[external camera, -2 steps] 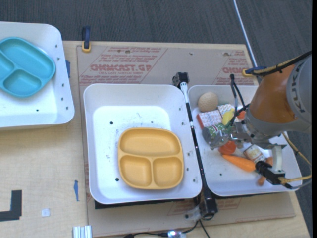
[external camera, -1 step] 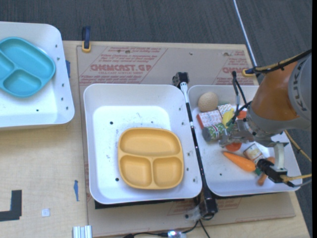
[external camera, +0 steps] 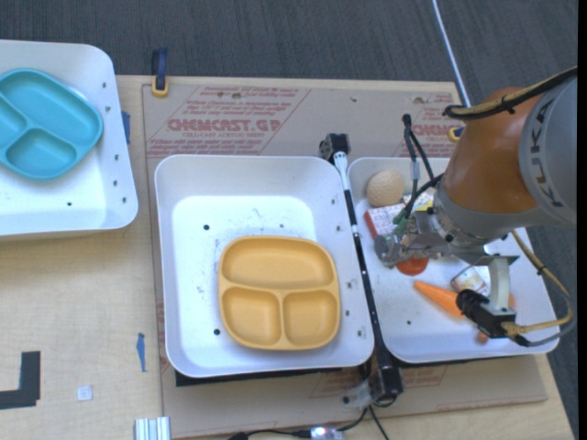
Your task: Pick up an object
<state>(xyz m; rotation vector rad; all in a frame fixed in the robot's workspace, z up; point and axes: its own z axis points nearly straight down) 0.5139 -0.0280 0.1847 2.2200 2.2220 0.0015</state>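
Observation:
My gripper [external camera: 400,248] is down in the right bin [external camera: 417,337], near its left side. A small red round object [external camera: 414,266] lies right beside the gripper tip, partly covered by it. An orange carrot [external camera: 438,297] rests just to the lower right. A beige ball [external camera: 385,188] sits at the back of that bin, and a red and white packet [external camera: 377,221] lies between the ball and the gripper. I see nothing clearly held.
The left bin [external camera: 183,246] holds a yellow divided plate [external camera: 279,291]. A white tray [external camera: 92,200] at the far left carries a blue divided plate [external camera: 46,122]. A small white and brown item [external camera: 470,278] lies under the arm in the right bin.

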